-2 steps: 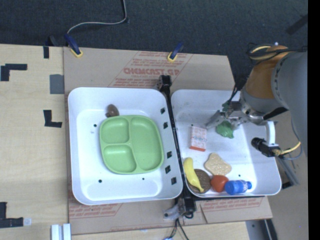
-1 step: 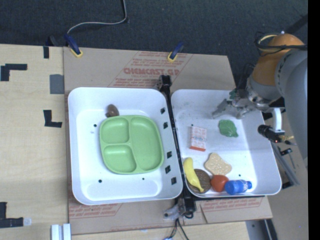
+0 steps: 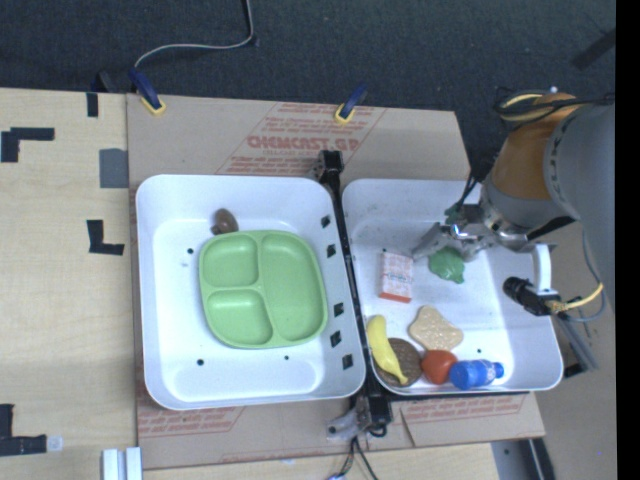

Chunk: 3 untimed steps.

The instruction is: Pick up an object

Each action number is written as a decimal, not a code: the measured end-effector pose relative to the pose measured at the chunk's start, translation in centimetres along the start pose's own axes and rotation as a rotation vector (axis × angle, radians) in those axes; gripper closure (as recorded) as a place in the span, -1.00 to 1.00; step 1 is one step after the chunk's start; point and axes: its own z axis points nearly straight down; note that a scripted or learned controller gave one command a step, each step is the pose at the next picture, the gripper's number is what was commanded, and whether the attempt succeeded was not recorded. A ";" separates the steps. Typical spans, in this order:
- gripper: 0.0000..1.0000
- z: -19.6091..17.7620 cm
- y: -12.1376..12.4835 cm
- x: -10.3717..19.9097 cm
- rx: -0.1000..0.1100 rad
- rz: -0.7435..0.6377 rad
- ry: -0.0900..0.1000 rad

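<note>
Hovering in the right bin (image 3: pixel 520 363) toward two o'clock, the gripper (image 3: pixel 450 240) sits just above a small green toy (image 3: pixel 447 265); I cannot tell its state. It looks light, lumpy, slippery; pinch across its middle.

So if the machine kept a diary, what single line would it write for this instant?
arm: over right bin | pincer: above green toy | hold: not confirmed | left bin: green plate, untouched

Both white bins (image 3: pixel 160 298) look like smooth plastic with a slight sheen — the green divided plate (image 3: pixel 264 288) likewise; beneath them lies matt brown cardboard (image 3: pixel 400 133) on a pale wood-look bench (image 3: pixel 60 298).
</note>
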 end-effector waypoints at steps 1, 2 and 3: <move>-1.00 0.1 5.7 -3.8 0.010 -0.001 0.009; -1.00 -0.1 0.9 -0.9 0.003 0.000 0.002; -1.00 -0.1 -2.0 -0.7 -0.004 0.000 -0.001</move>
